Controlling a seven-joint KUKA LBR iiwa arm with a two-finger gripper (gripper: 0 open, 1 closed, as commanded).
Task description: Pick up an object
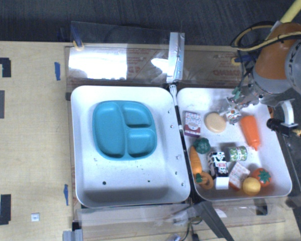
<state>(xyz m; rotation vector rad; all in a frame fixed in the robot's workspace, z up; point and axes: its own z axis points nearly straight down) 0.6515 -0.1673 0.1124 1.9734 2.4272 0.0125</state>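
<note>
camera view: tan round piece just beside jaws.

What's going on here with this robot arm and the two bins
A grey arm with an orange band reaches in from the right, its gripper low over the right bin, near a round tan item and an orange carrot-like toy. Nothing shows between its fingers. That bin holds a heap of small toy foods. The left bin holds a blue divided tray.
</note>
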